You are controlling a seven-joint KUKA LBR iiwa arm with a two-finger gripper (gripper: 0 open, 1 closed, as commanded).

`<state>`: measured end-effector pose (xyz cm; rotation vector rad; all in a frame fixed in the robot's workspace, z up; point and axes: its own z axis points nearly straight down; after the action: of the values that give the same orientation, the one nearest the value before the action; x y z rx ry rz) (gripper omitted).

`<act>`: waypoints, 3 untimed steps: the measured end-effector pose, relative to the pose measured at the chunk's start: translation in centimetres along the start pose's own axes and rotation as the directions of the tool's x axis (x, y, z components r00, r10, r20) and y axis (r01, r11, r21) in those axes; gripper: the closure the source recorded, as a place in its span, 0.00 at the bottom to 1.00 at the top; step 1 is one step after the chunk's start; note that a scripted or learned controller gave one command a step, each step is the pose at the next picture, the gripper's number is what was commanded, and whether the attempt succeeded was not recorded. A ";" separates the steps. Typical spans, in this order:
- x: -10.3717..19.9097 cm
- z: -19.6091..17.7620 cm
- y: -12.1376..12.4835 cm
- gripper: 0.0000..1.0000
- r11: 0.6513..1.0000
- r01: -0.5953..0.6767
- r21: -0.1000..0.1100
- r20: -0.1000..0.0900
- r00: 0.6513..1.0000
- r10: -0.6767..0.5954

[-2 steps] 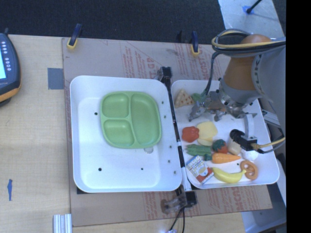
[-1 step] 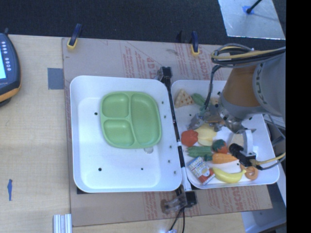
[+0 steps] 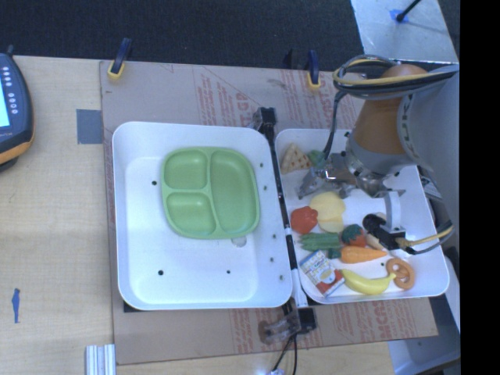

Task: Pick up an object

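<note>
The right bin (image 3: pixel 434 281) holds a heap of toy food: a pizza slice (image 3: pixel 294 158), a pale yellow lump (image 3: pixel 328 208), a red tomato (image 3: pixel 304 219), green vegetables (image 3: pixel 322 241), a carrot (image 3: pixel 362 255), a banana (image 3: pixel 365 282), a pretzel (image 3: pixel 401 273) and a small printed box (image 3: pixel 319 269). My gripper (image 3: pixel 328 180) hangs low over the back of this bin, just above the yellow lump and right of the pizza slice. Nothing shows between its fingers.
The left bin (image 3: pixel 137 280) carries a green divided plate (image 3: pixel 210 191). A black divider strip runs between the bins. Clamps hold the cardboard at the back edge. A handheld pendant (image 3: pixel 12 108) lies at the far left of the bench.
</note>
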<state>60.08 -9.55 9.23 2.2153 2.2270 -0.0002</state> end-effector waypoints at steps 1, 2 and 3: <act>-0.7 0.1 -5.1 0.00 1.000 -0.003 0.008 0.000 1.000 0.003; 0.0 0.0 -1.4 0.00 1.000 0.001 0.000 0.000 1.000 -0.001; 0.0 0.1 -4.2 0.00 1.000 -0.001 0.007 -0.001 1.000 0.001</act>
<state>55.89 -9.52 9.14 2.2206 2.2296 -0.0080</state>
